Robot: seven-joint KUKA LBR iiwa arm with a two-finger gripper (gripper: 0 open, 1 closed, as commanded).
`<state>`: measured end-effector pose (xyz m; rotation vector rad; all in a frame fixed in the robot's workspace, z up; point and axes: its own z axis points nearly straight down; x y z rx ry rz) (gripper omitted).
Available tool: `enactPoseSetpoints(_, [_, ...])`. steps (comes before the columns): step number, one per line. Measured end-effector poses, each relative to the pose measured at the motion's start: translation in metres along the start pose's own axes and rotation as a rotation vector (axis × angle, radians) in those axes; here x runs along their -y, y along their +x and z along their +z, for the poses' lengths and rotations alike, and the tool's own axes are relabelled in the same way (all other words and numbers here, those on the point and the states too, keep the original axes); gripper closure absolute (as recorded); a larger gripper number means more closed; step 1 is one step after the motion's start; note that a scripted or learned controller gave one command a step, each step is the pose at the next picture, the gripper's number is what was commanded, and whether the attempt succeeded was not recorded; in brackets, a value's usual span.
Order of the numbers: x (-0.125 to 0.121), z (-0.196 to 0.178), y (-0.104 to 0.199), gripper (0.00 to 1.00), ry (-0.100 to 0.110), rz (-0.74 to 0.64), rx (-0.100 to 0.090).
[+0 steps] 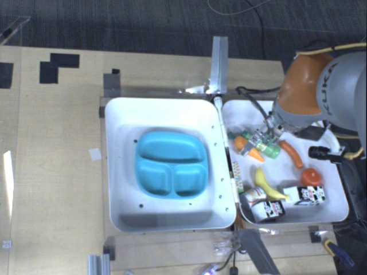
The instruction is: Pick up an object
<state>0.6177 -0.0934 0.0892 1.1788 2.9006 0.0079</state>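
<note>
The gripper (265,137) is seen low over the toys (256,144) in the right bin (338,211); its claw state cannot be told.

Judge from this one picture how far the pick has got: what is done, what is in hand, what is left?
Done: the arm has reached into the right bin, its gripper low over the green and orange toys. In hand: the approach to those toys; nothing shows between the fingers. Left: a clear grip and a lift. The banana, tomato and cartons lie in the bin; the blue tray sits in the left bin.
</note>
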Motion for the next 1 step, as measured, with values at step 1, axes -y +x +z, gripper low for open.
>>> enactPoseSetpoints(1, [-0.0382,-0.0974,0.0116,1.00,0.004,0.403,-0.001])
